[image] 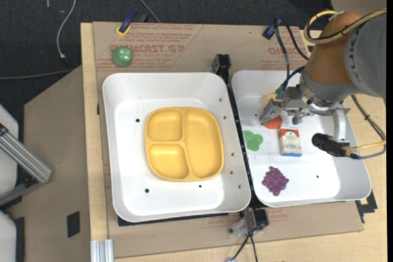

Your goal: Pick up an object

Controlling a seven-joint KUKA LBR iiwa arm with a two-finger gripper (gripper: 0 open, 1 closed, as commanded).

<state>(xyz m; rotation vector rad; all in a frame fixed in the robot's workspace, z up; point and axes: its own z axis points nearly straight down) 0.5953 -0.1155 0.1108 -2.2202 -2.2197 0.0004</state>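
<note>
A robotics lab: a cardboard-topped bench clamped at its corners carries two white bins, loose cables trail over dark carpet, and an industrial arm reaches in.

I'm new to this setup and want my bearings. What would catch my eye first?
The yellow divided plate sits in the middle of the left bin. The grey arm with its orange band hangs over the right bin, its end effector low above an orange object, beside a small carton.
</note>
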